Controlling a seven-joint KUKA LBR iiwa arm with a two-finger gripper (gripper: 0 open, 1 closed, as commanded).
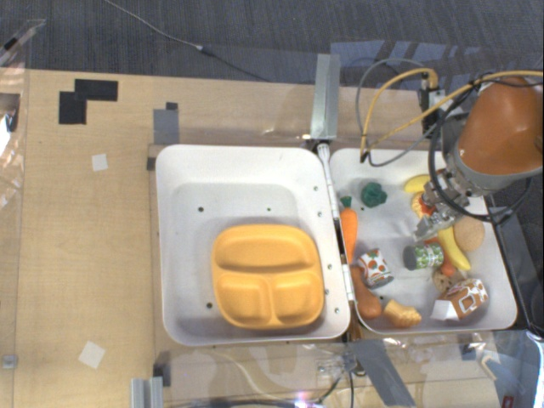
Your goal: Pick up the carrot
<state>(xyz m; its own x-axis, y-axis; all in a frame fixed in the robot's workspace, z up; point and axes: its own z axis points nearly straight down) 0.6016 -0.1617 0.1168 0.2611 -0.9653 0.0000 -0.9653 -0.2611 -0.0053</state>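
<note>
Camera view is showing the gripper (433, 219) hanging low over the right side of the right bin (387, 164), above a banana (448, 245) and a small dark can (422, 257). How its grip is set cannot be made out under the wrist, and nothing is showing in its hold. The carrot (348, 232) is lying well apart, along that bin's left wall, so the arm is probably needing to travel left. Sharing this bin are a green piece (373, 195), a printed cup (375, 268) and a small carton (463, 297). The left bin (195, 172) is holding a yellow divided tray (268, 274).

Orange-banded arm (503, 130), yellow cables (387, 87)
</note>
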